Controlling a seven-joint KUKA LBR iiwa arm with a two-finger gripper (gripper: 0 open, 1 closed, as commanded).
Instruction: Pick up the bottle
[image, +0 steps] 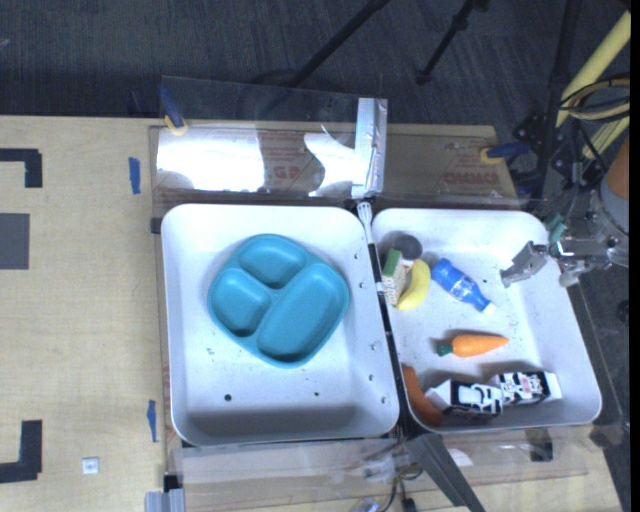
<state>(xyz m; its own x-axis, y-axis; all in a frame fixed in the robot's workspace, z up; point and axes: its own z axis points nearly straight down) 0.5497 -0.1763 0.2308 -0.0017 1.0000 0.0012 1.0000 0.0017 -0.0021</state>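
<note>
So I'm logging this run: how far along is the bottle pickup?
Nothing looks done yet. The blue bottle lies in the right bin, beside the banana and above the carrot. The claw sits at the bin's right edge, apart from the bottle. Reaching, gripping and lifting are all left.

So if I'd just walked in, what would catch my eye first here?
Probably the big blue divided plate, sitting alone in the left bin. Next, the cluster of small things in the right bin: a blue bottle beside a yellow banana, an orange carrot below them, and a black-and-white cow-patterned carton near the front. The end effector hovers at that bin's right edge.
</note>
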